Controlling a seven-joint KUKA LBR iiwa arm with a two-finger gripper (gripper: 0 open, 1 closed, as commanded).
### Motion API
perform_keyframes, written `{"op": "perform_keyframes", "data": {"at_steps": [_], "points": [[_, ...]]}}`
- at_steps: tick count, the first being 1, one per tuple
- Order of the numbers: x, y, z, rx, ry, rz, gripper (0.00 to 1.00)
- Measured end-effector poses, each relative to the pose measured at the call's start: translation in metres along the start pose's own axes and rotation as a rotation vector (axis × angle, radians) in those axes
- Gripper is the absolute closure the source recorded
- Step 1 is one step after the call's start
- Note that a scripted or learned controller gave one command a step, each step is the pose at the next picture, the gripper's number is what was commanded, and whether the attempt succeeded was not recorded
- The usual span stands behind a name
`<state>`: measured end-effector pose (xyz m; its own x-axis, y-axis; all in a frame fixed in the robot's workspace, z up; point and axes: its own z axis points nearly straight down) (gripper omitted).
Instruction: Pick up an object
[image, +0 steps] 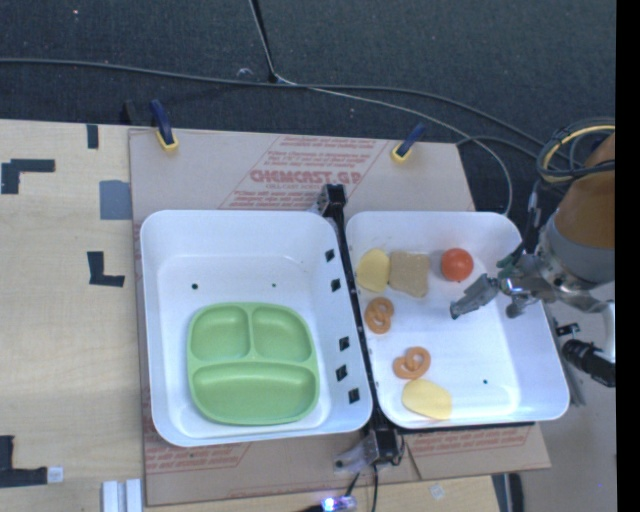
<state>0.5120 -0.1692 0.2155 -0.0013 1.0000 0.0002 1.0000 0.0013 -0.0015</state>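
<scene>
Camera view: the gripper (468, 303) hangs open and empty at the right bin's (520, 390) right edge. Nearest, the red ball (457, 264) looks light, smooth, likely to roll; pinch across its middle.

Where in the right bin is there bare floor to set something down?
Bare floor lies between the pretzel and the right bin wall, below the gripper. Crowded along the top: yellow piece, cracker, tomato.

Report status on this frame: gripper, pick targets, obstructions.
Gripper open over right bin, holding nothing. Tomato nearest, just up-left of the fingers; bread slice beside it. Nothing blocking the tomato.
</scene>
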Motion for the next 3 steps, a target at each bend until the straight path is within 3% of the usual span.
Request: {"op": "perform_keyframes", "data": {"at_steps": [2,3], "points": [[0.011,-0.001,0.123,0.005,0.002,0.0,0.0],[0.011,0.0,0.13,-0.002,-0.002,0.001,0.0]]}}
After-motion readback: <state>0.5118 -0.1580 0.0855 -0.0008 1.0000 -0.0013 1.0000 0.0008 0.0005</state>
